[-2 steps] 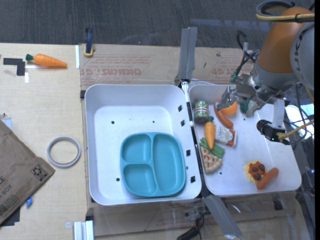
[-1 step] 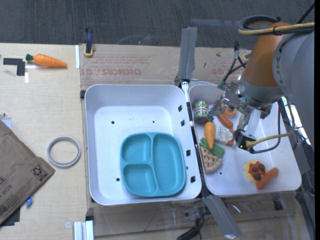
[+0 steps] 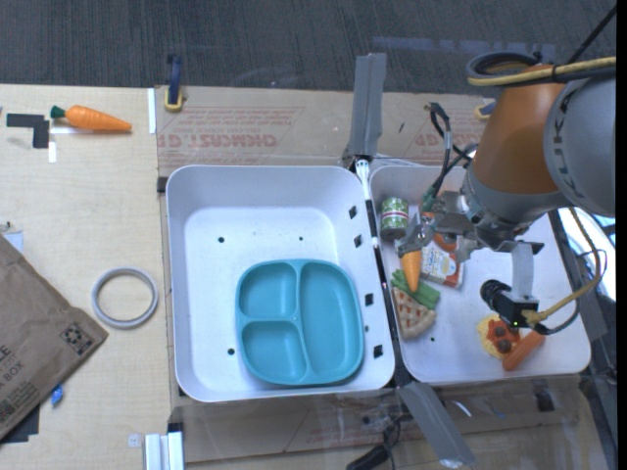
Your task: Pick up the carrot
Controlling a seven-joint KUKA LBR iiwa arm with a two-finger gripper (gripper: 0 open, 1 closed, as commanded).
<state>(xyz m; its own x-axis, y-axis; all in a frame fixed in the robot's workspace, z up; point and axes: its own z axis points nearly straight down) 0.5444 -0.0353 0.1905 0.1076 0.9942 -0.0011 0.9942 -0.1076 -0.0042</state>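
Robot arm (image 3: 534,135) reaching into the right of two white bins, its gripper (image 3: 419,246) closed on a carrot (image 3: 411,267).

Camera view, from above at a slant: the grey arm with its orange band enters from the right and hangs over the right bin (image 3: 568,360). The fingers pinch the carrot by its top end; the carrot points down, its tip just above a waffle (image 3: 413,311) and a green item. A small green can (image 3: 394,215) stands near the bin's left wall. A pizza slice (image 3: 502,338) lies toward the front right. The left bin (image 3: 196,262) holds a teal divided plate (image 3: 297,321). On the bench to the left lie a second carrot (image 3: 93,118) and a tape ring (image 3: 124,296).
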